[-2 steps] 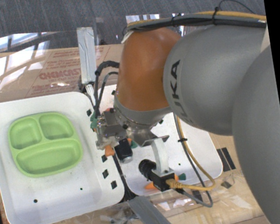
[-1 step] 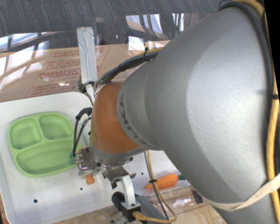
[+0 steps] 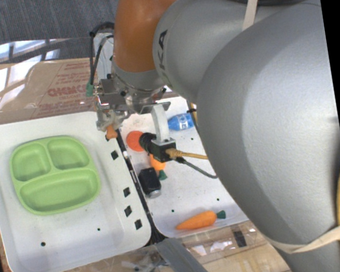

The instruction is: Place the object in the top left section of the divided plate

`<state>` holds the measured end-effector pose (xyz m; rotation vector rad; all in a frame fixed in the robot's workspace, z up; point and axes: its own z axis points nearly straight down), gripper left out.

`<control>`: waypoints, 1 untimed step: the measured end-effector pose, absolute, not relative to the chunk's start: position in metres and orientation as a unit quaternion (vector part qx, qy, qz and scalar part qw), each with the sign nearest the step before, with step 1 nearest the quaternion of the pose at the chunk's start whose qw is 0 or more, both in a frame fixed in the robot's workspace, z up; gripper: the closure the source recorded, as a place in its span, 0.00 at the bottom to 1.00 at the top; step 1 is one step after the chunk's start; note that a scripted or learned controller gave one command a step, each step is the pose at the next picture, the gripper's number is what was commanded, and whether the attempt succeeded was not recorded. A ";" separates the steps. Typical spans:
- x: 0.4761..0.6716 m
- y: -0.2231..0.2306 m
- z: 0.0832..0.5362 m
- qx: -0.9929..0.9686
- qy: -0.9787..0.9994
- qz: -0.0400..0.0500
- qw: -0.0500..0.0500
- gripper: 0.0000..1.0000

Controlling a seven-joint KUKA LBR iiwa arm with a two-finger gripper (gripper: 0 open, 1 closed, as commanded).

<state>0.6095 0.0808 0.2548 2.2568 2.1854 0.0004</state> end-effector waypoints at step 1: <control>0.571 0.047 0.190 0.799 0.602 -0.004 -0.003 1.00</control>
